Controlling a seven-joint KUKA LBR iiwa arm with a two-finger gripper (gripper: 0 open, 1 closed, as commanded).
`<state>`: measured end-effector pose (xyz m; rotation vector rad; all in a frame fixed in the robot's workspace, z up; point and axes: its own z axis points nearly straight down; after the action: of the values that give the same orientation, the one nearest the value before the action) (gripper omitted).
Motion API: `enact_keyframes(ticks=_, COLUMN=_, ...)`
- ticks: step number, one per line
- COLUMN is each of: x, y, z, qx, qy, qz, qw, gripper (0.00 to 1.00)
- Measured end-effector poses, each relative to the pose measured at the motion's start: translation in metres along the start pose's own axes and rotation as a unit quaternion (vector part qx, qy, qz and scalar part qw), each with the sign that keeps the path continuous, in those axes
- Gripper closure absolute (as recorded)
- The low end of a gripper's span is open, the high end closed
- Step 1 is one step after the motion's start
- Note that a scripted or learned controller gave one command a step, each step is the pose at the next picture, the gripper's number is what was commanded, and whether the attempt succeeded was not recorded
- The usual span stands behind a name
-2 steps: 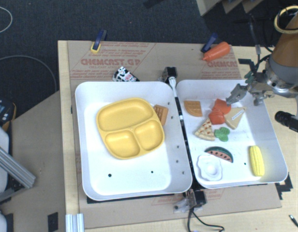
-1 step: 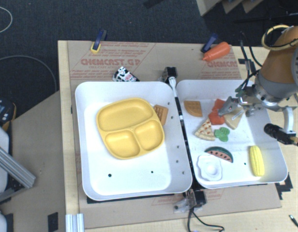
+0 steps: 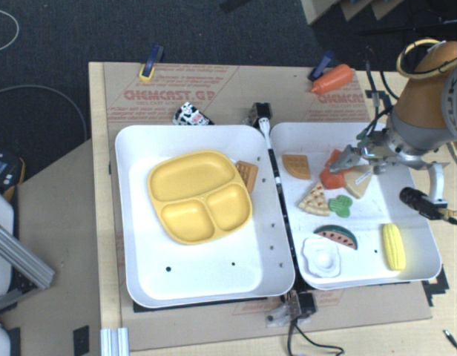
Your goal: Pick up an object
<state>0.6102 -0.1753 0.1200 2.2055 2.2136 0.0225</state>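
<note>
Camera view, from above at a slant. Two shallow white plastic bins sit side by side on the cardboard-topped bench (image 3: 214,95), their inner rims touching. The left bin (image 3: 139,273) has wide bare floor toward its near edge; a yellow three-compartment plastic tray (image 3: 200,196) lies tilted in its middle w/ a tan waffle-textured piece (image 3: 248,173) tucked at its right edge. The right bin (image 3: 423,251) is crowded, little free floor.

Grey arm w/ orange band (image 3: 425,87) comes in from the right, bent down over the right bin's far right part. The two-finger gripper (image 3: 356,160) is low among the toys; can't tell how far the jaws are apart, nor whether anything is between them.

Just left of the jaws: red toy piece (image 3: 332,175); a beige wedge (image 3: 357,187) right beneath. Farther left, a tan toast-like slice (image 3: 296,166). Nearer the camera from the jaws: pizza-slice toy (image 3: 314,199), green broccoli toy (image 3: 340,205), watermelon slice (image 3: 336,236), white round piece (image 3: 321,258), yellow ribbed corn cob (image 3: 393,245).
</note>
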Motion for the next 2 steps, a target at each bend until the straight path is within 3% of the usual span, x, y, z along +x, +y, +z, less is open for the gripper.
enact_keyframes(ticks=1, x=-0.001, y=-0.001, z=-0.008, qx=0.001, qy=-0.001, qz=0.001, qw=1.0000, gripper=1.00)
enact_keyframes(ticks=2, x=0.003, y=0.010, z=-0.068, qx=0.007, qy=0.000, qz=0.001, qw=1.0000, gripper=1.00)
